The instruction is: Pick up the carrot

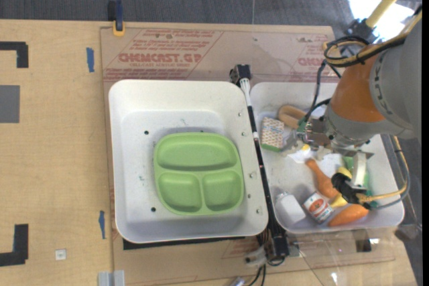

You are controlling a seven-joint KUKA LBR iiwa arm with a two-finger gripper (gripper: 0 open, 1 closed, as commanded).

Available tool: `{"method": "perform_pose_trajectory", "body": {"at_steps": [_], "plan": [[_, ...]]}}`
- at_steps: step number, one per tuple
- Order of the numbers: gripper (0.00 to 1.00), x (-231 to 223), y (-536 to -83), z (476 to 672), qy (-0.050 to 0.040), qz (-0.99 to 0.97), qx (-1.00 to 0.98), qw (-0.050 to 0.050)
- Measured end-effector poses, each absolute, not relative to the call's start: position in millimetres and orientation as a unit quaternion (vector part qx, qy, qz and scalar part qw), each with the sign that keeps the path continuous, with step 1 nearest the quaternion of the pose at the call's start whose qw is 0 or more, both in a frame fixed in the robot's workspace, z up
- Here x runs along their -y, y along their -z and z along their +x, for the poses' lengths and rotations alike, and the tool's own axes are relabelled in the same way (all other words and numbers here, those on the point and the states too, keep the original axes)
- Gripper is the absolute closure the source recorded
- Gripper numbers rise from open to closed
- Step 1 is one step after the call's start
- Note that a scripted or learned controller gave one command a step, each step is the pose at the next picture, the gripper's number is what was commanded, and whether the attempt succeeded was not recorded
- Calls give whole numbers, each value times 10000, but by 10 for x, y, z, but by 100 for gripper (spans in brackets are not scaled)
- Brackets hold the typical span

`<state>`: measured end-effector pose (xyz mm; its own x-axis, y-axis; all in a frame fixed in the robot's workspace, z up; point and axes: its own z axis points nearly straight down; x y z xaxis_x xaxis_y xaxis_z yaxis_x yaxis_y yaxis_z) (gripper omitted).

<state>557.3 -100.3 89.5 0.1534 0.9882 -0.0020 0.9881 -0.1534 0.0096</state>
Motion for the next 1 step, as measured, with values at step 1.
{"method": "perform_pose_trajectory", "body": {"at_steps": [1], "plan": [[0, 1618, -884, 5958, -25, 8213, -5705, 32]]}}
